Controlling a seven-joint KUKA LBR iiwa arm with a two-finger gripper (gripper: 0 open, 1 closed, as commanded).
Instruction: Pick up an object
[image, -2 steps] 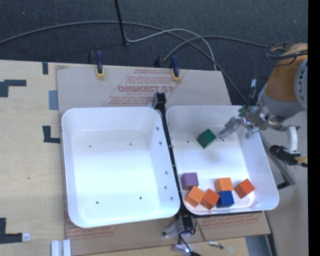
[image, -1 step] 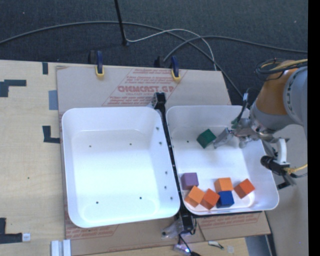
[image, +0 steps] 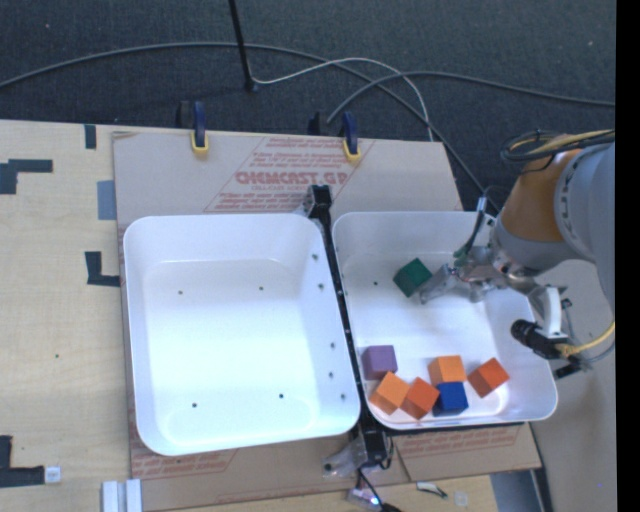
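Note:
A green cube (image: 411, 276) lies in the upper middle of the right bin (image: 352, 240). My gripper (image: 438, 288) comes in from the right and sits low in that bin, its tip right beside the green cube's right side. Whether it touches the cube is unclear. Along the bin's front edge lie a purple cube (image: 379, 360), a blue cube (image: 452, 399) and several orange cubes, among them one at the far right (image: 488, 377).
The left bin (image: 135, 300) stands beside the right one, with a black divider clamp (image: 320, 200) at their shared rim. Two blue-and-yellow clamps (image: 199, 128) hold the cardboard at the back. Cables run across the dark floor behind the bench.

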